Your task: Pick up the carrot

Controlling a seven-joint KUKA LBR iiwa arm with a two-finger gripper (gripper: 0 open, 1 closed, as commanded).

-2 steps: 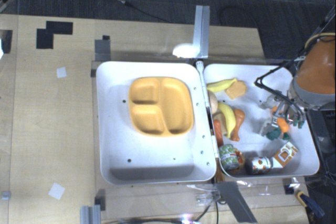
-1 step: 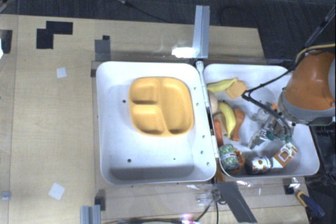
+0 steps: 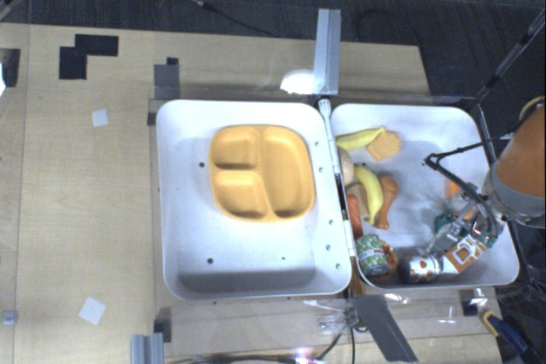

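The carrot (image 3: pixel 386 200), short and orange, lies in the right bin (image 3: pixel 426 128) near its left wall, just right of a banana (image 3: pixel 368 187). My gripper (image 3: pixel 456 236) hangs low over the bin's front right corner, well to the right of the carrot and apart from it. Cables and wrist parts clutter it, so its state is unclear. The arm's orange band (image 3: pixel 520 166) shows at the right edge.
The left bin (image 3: pixel 175 209) holds a yellow divided plate (image 3: pixel 260 170). The right bin also holds a second banana (image 3: pixel 358 138), a cracker (image 3: pixel 383 146), a green-labelled can (image 3: pixel 374 256), a silver can (image 3: pixel 418 268) and an orange-and-white item (image 3: pixel 466 253) by the gripper.
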